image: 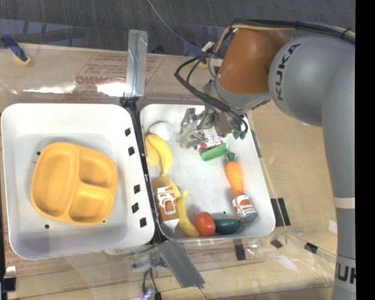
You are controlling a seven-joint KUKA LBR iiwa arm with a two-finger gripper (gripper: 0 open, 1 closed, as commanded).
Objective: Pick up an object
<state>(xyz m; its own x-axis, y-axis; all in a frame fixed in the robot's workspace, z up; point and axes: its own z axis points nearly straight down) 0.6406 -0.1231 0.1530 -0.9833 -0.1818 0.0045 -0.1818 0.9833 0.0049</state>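
Red tomato (204, 223) sits nearest me along the front wall of the right bin (262, 195), touching a dark green vegetable (227, 225) on one side and the tip of a banana (185, 216) on the other. I count two bananas: that one, lying by a brown bottle with a white label (166, 201), and a second (159, 152) curving along the left wall further back. Beside the green vegetable a small labelled can (244, 207) lies tilted, and just behind it I see one orange carrot (235, 175) with a green top. Further back a green block (213, 152) lies just below the tool (203, 130), and a white rounded thing (162, 130) rests near the back-left corner. The tool hangs low over the back of this bin, close above the green block and a red-and-white item I cannot make out; I cannot tell how its jaws stand or whether they grip anything. Off to the left, the other bin (19, 136) carries one yellow divided plate (73, 182). Both bins rest on the tabletop (294, 167).
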